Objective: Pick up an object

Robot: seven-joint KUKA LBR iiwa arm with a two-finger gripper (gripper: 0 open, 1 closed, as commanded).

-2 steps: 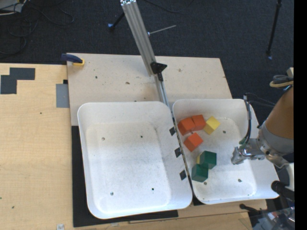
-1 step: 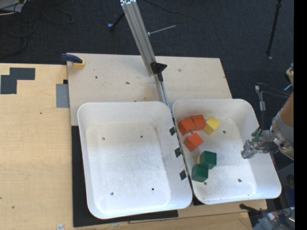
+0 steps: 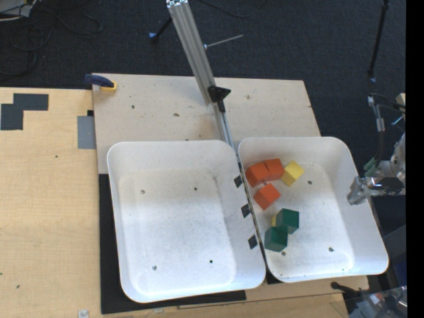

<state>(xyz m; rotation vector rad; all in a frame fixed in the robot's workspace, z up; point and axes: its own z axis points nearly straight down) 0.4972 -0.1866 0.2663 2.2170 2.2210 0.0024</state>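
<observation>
Several blocks lie in the left half of the right bin [image 3: 331,257]. Two orange blocks [image 3: 265,171] sit side by side near the bin's back left, with a yellow block [image 3: 292,173] just to their right. Below them lies a third orange block [image 3: 267,195]. Nearer the front are two green blocks [image 3: 287,218] [image 3: 276,238], touching each other. My gripper [image 3: 370,187] hangs at the right bin's right rim, well apart from all the blocks, and nothing shows in it.
The left bin [image 3: 172,270] adjoins the right one, with black clips [image 3: 246,210] along the shared wall. A slanted aluminium bar [image 3: 197,52] rises from behind the bins. A blue and yellow clamp [image 3: 101,81] lies at the bench's back left corner.
</observation>
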